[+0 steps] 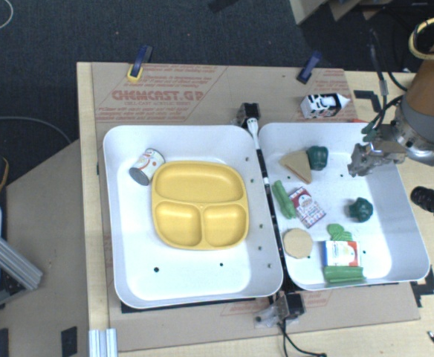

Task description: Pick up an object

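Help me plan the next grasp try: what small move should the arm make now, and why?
Probably move the gripper down and toward the bench's near edge, to the dark green object in the right bin. That piece lies closest to it, apart from the other items, with bare white floor around it, so a grasp there looks least likely to bump its neighbours.

Two shallow white bins sit side by side on the bench. The left bin (124, 199) holds a yellow divided plate (200, 203) with a small can (146, 166) lying at its far left corner. The right bin (403, 222) holds a tan wedge (297, 166), two dark green pieces (318, 157) (361, 209), a green stick (282, 198), a red-and-white packet (306, 205), a tan disc (299, 243) and a small carton (342, 253). The gripper (360, 162) hangs over the right bin's far right part.
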Action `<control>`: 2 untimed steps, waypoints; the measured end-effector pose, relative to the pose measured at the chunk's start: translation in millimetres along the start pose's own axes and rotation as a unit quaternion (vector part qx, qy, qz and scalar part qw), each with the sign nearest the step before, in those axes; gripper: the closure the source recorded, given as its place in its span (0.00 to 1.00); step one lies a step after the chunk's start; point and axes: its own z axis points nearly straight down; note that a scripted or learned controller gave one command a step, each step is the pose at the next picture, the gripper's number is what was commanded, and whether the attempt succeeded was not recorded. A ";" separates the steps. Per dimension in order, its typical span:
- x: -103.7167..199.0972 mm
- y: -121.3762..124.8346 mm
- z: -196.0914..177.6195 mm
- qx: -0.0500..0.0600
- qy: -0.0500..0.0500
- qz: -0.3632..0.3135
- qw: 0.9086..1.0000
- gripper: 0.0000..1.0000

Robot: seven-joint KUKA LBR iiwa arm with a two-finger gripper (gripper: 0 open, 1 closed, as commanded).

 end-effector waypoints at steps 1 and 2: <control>52.7 -11.9 6.1 0.000 0.000 0.000 1.000 1.00; 101.7 -18.5 -17.8 -0.003 -0.001 0.000 1.000 1.00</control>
